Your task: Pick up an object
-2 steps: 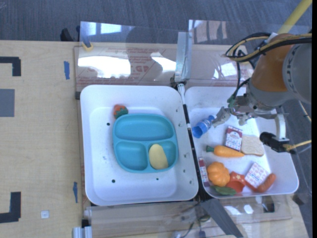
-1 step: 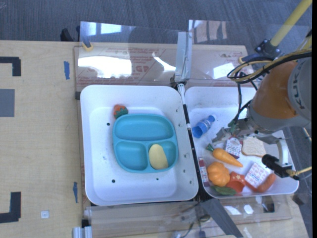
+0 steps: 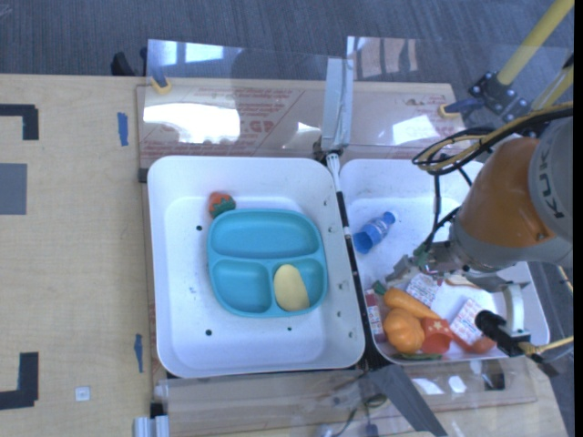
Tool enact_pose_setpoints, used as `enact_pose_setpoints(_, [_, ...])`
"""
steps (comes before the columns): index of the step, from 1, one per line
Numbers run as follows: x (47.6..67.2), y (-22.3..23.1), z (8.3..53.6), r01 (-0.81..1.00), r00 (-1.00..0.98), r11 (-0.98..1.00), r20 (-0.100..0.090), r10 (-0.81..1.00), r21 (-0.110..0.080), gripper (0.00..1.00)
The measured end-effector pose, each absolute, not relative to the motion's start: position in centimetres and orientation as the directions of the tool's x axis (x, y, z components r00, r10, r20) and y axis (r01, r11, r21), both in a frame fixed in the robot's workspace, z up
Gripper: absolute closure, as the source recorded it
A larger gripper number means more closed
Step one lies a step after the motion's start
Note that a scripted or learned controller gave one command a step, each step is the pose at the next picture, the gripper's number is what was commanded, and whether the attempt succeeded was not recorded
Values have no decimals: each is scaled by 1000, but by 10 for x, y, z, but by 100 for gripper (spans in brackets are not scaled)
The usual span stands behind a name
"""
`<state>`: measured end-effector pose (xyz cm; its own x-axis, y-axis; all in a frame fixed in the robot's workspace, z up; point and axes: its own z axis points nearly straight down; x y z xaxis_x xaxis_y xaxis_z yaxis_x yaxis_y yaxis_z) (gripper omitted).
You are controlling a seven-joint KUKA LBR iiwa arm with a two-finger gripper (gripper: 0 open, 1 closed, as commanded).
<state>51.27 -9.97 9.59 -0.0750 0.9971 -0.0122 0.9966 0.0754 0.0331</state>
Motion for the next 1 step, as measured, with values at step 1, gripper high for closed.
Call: enact_pose_setpoints(1, [491, -96, 96, 995, -89, 89, -13, 996, 39, 0])
